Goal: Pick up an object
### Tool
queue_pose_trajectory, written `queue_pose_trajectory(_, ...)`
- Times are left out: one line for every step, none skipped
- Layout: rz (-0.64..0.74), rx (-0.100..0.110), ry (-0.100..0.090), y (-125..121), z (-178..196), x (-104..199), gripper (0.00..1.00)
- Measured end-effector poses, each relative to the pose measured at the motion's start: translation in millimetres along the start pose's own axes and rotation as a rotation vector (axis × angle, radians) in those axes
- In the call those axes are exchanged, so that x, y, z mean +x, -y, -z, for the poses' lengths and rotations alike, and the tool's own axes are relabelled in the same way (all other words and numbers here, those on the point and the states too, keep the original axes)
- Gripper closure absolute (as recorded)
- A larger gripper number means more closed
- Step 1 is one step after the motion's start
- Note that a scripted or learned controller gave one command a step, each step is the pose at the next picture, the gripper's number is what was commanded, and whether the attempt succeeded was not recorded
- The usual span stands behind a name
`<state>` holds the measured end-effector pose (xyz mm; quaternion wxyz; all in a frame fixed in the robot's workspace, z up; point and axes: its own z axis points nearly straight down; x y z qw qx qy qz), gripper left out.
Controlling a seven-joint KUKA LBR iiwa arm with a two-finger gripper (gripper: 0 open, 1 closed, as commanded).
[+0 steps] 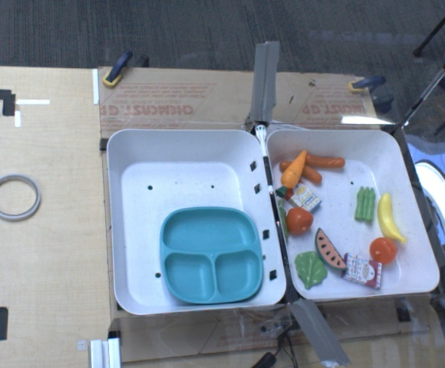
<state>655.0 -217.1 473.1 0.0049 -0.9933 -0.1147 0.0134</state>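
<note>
We look down on two white bins side by side on the tabletop (46, 282). The left bin (130, 167) carries a teal divided plate (211, 255). The right bin (414, 205) is where the pickings lie: a banana (390, 218), a tomato (383, 250), a watermelon slice (330, 248), green beans (366, 204), a carrot (294, 169). They're scattered loosely, mostly apart, which should suit a grab. The tool's state we cannot tell.
</note>
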Motion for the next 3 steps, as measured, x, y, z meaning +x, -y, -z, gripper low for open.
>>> queue_pose_trajectory(0.006,0.002,0.005,1,6,1,1.00)
queue_pose_trajectory(-0.026,-0.010,-0.020,-4,-48,-3,1.00)
queue_pose_trajectory(-0.022,-0.009,-0.017,-4,-40,-2,1.00)
